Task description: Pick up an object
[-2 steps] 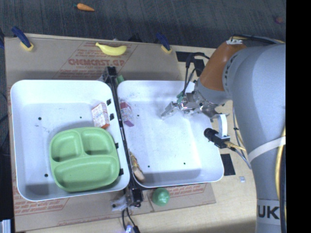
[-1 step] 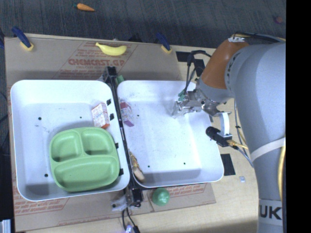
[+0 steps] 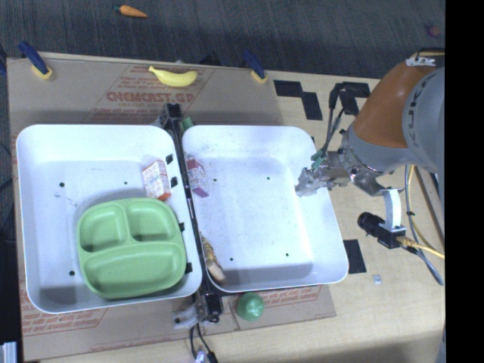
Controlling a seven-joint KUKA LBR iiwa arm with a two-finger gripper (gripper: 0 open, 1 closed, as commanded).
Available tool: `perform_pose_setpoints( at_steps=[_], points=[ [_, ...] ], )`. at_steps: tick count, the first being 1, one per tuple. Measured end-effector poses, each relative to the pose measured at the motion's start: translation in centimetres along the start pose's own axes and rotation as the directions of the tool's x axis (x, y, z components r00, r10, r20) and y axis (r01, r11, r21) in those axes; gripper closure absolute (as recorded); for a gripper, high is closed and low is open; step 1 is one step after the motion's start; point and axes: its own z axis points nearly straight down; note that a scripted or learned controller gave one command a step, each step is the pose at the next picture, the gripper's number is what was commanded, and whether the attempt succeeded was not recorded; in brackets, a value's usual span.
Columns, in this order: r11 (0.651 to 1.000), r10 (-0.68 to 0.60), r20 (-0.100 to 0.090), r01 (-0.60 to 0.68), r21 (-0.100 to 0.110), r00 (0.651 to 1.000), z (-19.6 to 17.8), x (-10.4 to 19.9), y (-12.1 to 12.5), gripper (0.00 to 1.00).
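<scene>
Fingers point(image 3: 308, 181) are hovering at the right bin's point(image 3: 325, 240) rim, grip state unclear; nothing is looking picked yet.

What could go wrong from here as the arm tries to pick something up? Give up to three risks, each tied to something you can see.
1. The gripper sits at the right bin's right wall; lowering here may strike the rim.
2. The packet and the object in that bin lie tight against its left wall, so fingers may not fit beside them.
3. The green tray in the left bin is wide and flat, probably hard to pinch.
</scene>
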Motion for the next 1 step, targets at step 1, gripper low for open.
perform_pose_setpoints(
  at_steps=[1],
  points=[
    [1.0,0.0,-0.001,0.0,0.001,1.0,0.07,0.02,-0.03,0.0]
  ],
)
